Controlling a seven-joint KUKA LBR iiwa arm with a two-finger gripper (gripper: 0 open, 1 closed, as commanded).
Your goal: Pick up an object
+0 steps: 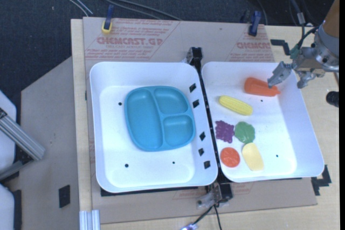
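The grey arm reaches in from the right edge of the view, its wrist bent down over the far right corner of the right-hand shallow white bin (302,116), with the two-finger claw (291,77) hanging low above the bin floor. The claw's fingers stand spread apart, one grey fingertip (278,76) at the right end of an orange carrot-shaped plastic toy (261,87), the other over bare white floor to the right; nothing sits between them. The orange toy lies flat near the bin's far wall, just left of the claw, its long axis running roughly left to right and tilting slightly toward the viewer at the right end. Just beside it toward the viewer rests a yellow plastic corn cob (235,105), angled the same way. Nearer the front lie a purple grape cluster (224,130), a green leafy toy (244,131), a round red-orange toy (230,157) and a pale yellow rounded toy (252,157), close together. The left-hand white bin (108,169) carries a turquoise divided plastic plate (159,117). Both bins sit on a board-covered surface (161,35).
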